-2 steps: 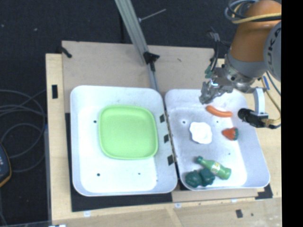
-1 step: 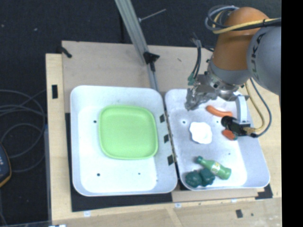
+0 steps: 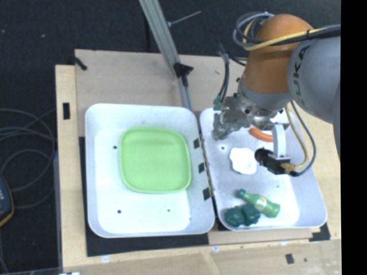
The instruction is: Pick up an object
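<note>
Only 1 piece of lettering can be read: on the grey arm, at about 2 o'clock in the camera view, dark capital letters run down the curved casing just beside the orange band. 2 letters show, "U" and "K", and the rest of the word is cut off by the casing's curve and the edge of the view. The green bottle, lying at about 5 o'clock in the right bin, carries a small pale patch that may be a label, but it is too small to read. Nothing else in the view carries legible print, numbers or signs.
</note>
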`<act>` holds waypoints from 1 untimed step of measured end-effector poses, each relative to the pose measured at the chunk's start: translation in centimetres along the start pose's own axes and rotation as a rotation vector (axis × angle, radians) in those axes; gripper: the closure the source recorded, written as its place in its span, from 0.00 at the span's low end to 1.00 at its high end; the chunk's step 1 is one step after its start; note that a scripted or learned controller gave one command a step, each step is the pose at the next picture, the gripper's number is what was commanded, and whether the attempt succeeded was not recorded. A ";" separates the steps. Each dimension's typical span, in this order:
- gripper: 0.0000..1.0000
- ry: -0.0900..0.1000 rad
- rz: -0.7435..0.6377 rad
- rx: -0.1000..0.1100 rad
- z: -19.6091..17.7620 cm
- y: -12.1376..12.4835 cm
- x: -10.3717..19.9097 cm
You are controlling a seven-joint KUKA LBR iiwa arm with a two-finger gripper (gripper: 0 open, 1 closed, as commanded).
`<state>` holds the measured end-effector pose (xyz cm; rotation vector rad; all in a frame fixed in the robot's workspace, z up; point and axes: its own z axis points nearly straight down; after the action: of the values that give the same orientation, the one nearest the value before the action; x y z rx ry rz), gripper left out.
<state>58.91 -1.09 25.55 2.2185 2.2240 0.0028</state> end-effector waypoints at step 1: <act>1.00 0.000 -0.001 0.000 -0.4 -1.6 4.7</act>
<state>57.29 3.61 25.98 2.2175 2.2254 0.0025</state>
